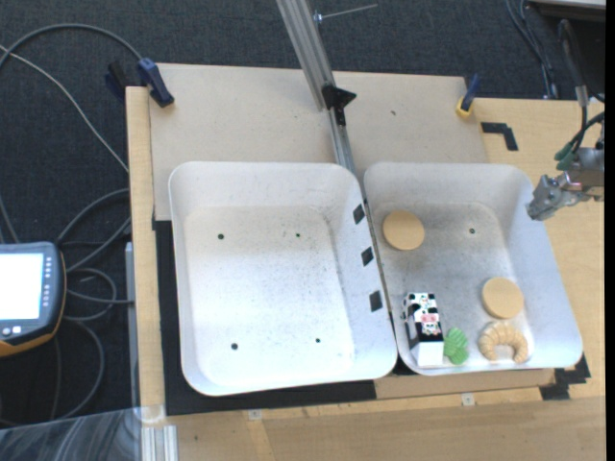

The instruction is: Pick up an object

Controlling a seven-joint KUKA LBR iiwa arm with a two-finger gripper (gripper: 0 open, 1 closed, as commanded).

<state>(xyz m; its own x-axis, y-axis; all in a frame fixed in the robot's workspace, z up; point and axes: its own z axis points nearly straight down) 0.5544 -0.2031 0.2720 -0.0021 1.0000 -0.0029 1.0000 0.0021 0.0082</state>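
1. Nearest the camera, along the front edge of the right bin (pixel 538 257), lie four small things: a black-and-white box (pixel 423 317) beside the bin's inner wall, a green toy (pixel 455 346) just right of it, a croissant (pixel 505 342) in the front right corner, and a tan disc (pixel 503 298) just behind the croissant.
2. Farther back in the same bin, a second tan disc (pixel 404 230) lies near the inner wall, well apart from the front group.
3. At the view's right edge, the gripper (pixel 544 200) hangs over the right bin's far right rim, touching none of the things; whether it is spread or closed cannot be told from here.
4. To the left, the left bin (pixel 192 200) sits beside the right one, their inner walls touching.
5. Behind both bins, a metal rail (pixel 306 41) runs back from the seam between them across the wooden bench (pixel 240 113).
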